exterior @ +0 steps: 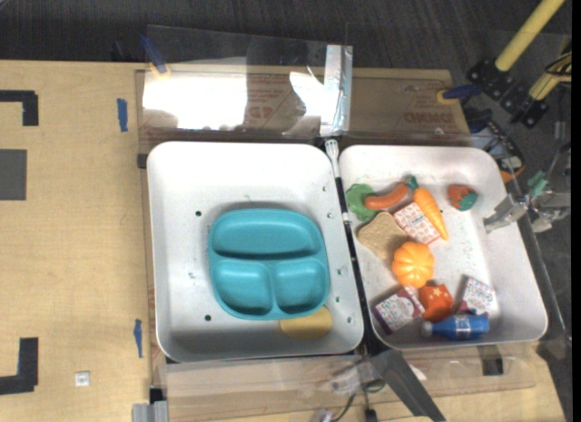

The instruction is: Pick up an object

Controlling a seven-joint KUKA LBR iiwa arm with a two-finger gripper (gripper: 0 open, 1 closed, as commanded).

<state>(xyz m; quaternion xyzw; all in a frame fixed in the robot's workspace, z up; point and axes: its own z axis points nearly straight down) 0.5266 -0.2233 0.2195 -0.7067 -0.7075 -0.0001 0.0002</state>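
Observation:
The right bin (508, 270) holds several toy foods. There is an orange pumpkin (414, 263), a carrot (430, 212), a sausage (388, 198) on a green leaf, a tan bread slice (380, 234), a red strawberry (463, 196) and a blue bottle (458, 325). Small printed packets (478, 295) and a red piece (436, 298) lie near the bottle. My gripper (514, 211) shows as a grey metal shape over the bin's right rim, right of the strawberry and apart from every item. Nothing is seen held in it.
The left bin (172, 230) contains a teal divided plate (269, 261) and a yellow block (306, 323) at its front wall. A clear plastic sheet (245, 93) stands behind the bins. Cables and a yellow bar (540, 14) sit at the far right.

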